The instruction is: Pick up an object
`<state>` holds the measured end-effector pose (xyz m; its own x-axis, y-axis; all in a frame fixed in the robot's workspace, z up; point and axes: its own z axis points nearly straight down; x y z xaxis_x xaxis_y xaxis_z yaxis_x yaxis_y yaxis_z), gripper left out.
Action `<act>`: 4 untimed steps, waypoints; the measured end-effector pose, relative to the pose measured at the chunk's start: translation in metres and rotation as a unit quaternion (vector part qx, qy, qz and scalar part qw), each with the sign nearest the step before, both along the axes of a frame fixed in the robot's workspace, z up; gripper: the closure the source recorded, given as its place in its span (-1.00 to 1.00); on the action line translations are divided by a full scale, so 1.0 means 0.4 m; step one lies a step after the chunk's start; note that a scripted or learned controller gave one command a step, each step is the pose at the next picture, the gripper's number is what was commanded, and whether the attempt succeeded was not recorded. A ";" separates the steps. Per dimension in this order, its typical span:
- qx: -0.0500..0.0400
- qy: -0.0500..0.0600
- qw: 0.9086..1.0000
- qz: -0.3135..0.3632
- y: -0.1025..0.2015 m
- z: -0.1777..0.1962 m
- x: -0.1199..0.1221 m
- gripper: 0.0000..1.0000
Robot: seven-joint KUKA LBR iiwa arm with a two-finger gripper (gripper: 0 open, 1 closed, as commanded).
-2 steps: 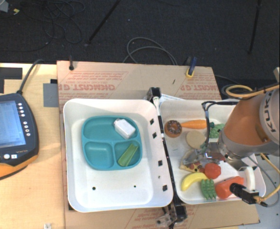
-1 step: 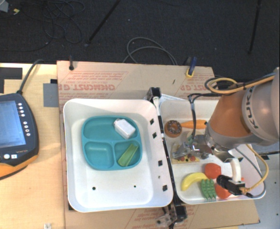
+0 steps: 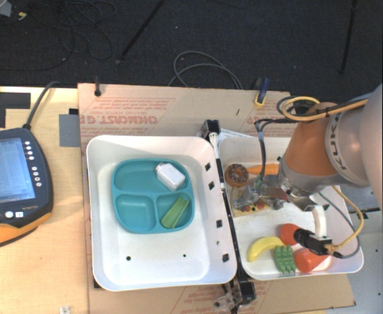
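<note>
My gripper (image 3: 255, 198) is down in the right bin (image 3: 348, 263), near its left wall, with the orange-banded wrist (image 3: 312, 154) above it. A brown round toy (image 3: 236, 174) lies just up and left of the gripper, and an orange carrot-like piece (image 3: 267, 170) lies right behind it. Small dark and orange bits sit under the gripper and are too cluttered to make out. Toward the bin's front lie a yellow banana (image 3: 265, 247), a green ridged piece (image 3: 283, 259) and red-orange pieces (image 3: 309, 260).
The left bin (image 3: 106, 254) holds a teal divided plate (image 3: 131, 208) bearing a white block (image 3: 170, 174) and a green slice (image 3: 175, 212). A black divider (image 3: 221, 201) separates the bins. A tablet (image 3: 12, 175) lies at the far left, and cables trail beside the arm.
</note>
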<state>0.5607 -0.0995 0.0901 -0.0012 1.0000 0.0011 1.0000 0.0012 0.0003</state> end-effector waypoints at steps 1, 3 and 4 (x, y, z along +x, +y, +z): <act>0.001 -0.001 1.000 -0.003 -0.002 0.030 0.001 1.00; -0.001 0.001 1.000 0.001 -0.104 0.247 0.174 -1.00; 0.000 0.004 1.000 0.000 -0.134 -0.022 0.204 -1.00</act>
<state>0.6423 -0.1532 0.0812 -0.0002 1.0000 0.0006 1.0000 0.0002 -0.0071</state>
